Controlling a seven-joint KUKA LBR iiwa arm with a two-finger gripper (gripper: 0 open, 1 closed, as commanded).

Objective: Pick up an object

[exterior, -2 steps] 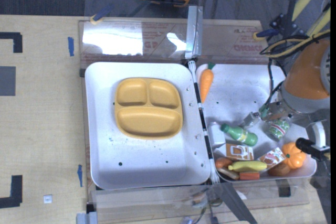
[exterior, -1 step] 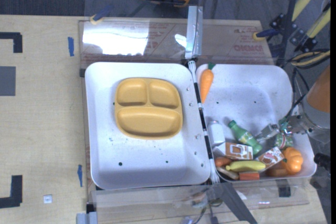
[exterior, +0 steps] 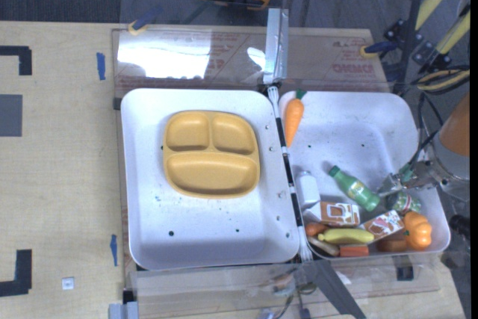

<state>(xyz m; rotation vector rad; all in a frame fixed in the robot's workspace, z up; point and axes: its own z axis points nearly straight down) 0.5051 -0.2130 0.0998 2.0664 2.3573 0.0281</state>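
The green bottle point(exterior: 355, 187) is the object lying closest to the gripper point(exterior: 397, 184), so it is the likeliest one to be picked. The gripper sits low at the right side of the right bin point(exterior: 388, 104), and whether it is open or closed cannot be told from this view; nothing is visibly held in it. The bottle lies on its side just to the gripper's left, its base end towards the gripper and its cap pointing up and to the left, so its long axis runs on a slant across the bin floor. A grasp would probably need to close across that slant, not along it.

Further out, a heap of toy food crowds the bin's near edge: a banana point(exterior: 346, 235), an orange fruit point(exterior: 419, 230), small printed cartons point(exterior: 340, 213) and a white bottle point(exterior: 307, 187). A carrot point(exterior: 293, 118) lies well apart at the bin's far left corner. The left bin point(exterior: 149, 220) holds a yellow divided plate point(exterior: 211, 153).
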